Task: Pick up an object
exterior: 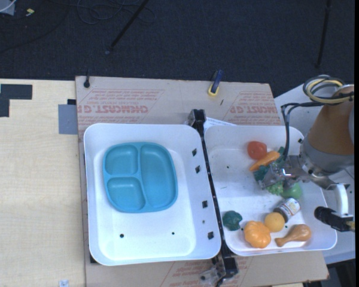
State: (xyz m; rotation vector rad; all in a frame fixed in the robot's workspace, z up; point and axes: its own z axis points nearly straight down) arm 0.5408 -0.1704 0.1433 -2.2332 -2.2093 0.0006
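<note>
Two white bins (96, 160). Left one: one blue plate (140, 177). Right one: one red-orange toy (256, 149), one green cluster (285, 189), one dark green lump (231, 220), one bottle (286, 208), two orange-yellow fruits (257, 234), one drumstick (294, 235).

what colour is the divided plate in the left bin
Light blue. The plate shows plainly in the camera view, lying in the left bin.

Divided plate (140, 177) in left bin (99, 232); toys (257, 235) right.
</note>
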